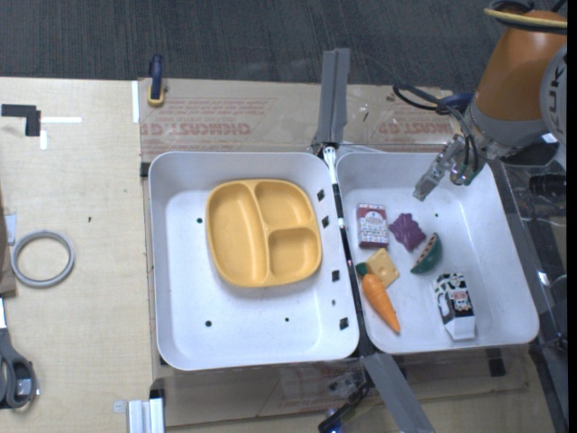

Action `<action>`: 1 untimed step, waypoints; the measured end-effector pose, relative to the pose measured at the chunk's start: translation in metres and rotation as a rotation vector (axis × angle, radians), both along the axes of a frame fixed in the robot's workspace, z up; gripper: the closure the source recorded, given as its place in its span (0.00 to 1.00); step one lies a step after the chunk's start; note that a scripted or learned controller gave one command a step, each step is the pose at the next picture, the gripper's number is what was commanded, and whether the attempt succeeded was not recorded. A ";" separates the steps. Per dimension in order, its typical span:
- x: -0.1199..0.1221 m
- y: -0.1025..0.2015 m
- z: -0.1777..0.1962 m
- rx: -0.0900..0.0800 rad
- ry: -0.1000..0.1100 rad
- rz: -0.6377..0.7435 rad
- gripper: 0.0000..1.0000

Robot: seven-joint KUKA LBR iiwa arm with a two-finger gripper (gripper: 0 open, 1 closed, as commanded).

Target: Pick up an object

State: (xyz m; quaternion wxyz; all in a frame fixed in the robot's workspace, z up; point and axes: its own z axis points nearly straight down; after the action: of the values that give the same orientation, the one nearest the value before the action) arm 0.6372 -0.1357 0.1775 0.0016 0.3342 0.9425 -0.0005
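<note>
Pale wooden bench (81,332) seen from above, bearing a grey tape ring (41,258) at far left and two shallow white bins side by side. Left bin (180,332): a yellow divided plate (263,232), lying flat. Right bin (505,314), from left to right: a small red box (371,225), upright in the frame; a yellow cheese wedge (383,266); an orange carrot (381,303), long axis diagonal, leafy end toward upper left and tip toward lower right; a purple grape cluster (407,232); a watermelon slice (428,253); and a milk carton (455,306) lying with its long axis nearly vertical in the frame. Gripper (439,174) above the bin's upper right area, clear of all objects, fingers slightly spread with nothing between them.
</note>
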 end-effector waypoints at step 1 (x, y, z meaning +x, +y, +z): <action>0.000 0.000 0.000 0.000 0.001 0.000 0.00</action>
State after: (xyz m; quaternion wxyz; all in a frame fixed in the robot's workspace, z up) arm 0.6372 -0.1352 0.1773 0.0013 0.3341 0.9425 -0.0005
